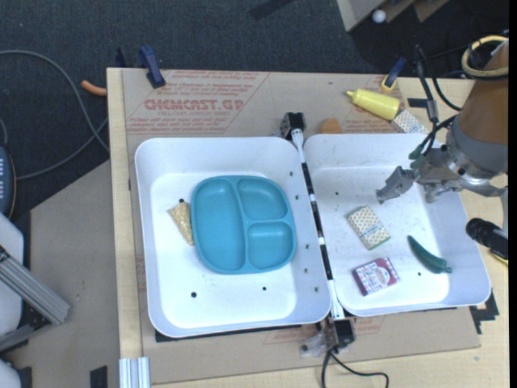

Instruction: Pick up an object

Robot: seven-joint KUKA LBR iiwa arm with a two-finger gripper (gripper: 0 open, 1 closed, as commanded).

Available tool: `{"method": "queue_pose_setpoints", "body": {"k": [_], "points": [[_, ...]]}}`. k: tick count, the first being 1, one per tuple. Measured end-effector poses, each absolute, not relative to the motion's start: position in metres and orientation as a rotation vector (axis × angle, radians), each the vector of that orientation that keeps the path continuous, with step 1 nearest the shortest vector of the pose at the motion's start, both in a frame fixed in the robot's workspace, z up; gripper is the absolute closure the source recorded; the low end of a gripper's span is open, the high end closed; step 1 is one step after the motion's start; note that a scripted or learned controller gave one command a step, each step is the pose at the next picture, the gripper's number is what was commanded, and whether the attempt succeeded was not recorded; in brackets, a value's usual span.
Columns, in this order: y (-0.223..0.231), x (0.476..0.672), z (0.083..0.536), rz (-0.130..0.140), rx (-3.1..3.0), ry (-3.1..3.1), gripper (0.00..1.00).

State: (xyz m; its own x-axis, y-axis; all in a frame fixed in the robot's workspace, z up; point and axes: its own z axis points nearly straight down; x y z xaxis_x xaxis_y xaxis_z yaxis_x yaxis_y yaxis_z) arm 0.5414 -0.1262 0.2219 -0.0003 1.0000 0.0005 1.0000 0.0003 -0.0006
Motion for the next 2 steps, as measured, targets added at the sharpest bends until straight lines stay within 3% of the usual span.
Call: {"method": "queue_pose_setpoints", "body": {"k": [1, 2], "points": [[-0.117, 0.543, 0.135, 0.001, -2.221, -2.219, 0.0], [-0.123, 0.544, 0.084, 0.002, -2.22, -2.219, 0.0]]}}
